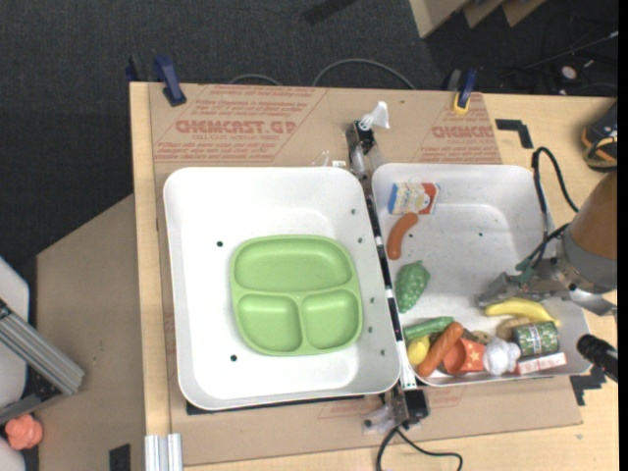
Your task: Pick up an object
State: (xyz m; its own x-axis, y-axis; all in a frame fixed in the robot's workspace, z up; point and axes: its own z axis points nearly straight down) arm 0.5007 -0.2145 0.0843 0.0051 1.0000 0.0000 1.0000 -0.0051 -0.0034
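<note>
On the desk (pixel 245 116) we read "CHEMCAST" printed in red on brown sheeting, twice, behind the bins. Left bin (pixel 196 263): one green divided tray (pixel 294 292). Right bin (pixel 471 194): blue-and-red labelled packet (pixel 412 197), text illegible; orange sausage-shaped piece (pixel 399 234); green lump (pixel 411 285); banana (pixel 518 309); green labelled can (pixel 536 339); carrot (pixel 444 347). Pincer (pixel 505 289) just above the banana, its state we cannot tell.

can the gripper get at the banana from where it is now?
Probably yes. The gripper sits low in the right bin, just above-left of the banana, with nothing lying over it. A green can crowds its near side, which could foul a finger.
</note>
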